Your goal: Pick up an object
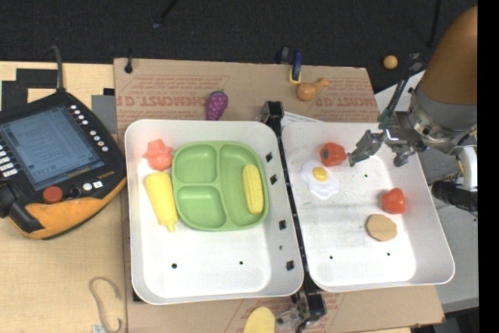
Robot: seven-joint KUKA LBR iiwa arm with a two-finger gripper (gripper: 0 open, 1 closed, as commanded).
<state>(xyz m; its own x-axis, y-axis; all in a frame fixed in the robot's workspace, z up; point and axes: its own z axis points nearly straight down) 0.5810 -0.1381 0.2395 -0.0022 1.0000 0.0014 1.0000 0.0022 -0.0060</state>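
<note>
The two-finger gripper (380,148) hangs over the upper right part of the right white plastic bin (421,265), reaching in from the right on the grey arm with its orange band (456,58). Its dark fingers (362,150) stand apart, splayed to left and right, with nothing between them.

Just left of the gripper lies a small red plastic pepper (332,154), roundish, with no clear long axis. Below and left of that rests a flat white fried-egg toy with a yellow yolk (320,179). Below the gripper and a little right sits a glossy red tomato-like piece (394,201), and lower down a tan, oval, matte potato-like piece (381,228), its long axis running roughly left to right.

Well to the gripper's left, the left white bin (203,269) holds a green three-compartment plastic tray (207,203). A yellow corn cob (252,188) lies in the tray's right compartment, its long axis running up and down the view. Beside the tray's left edge lie a smooth yellow squash-shaped toy (161,199), tilted slightly, and a pink lumpy toy (158,155).
</note>
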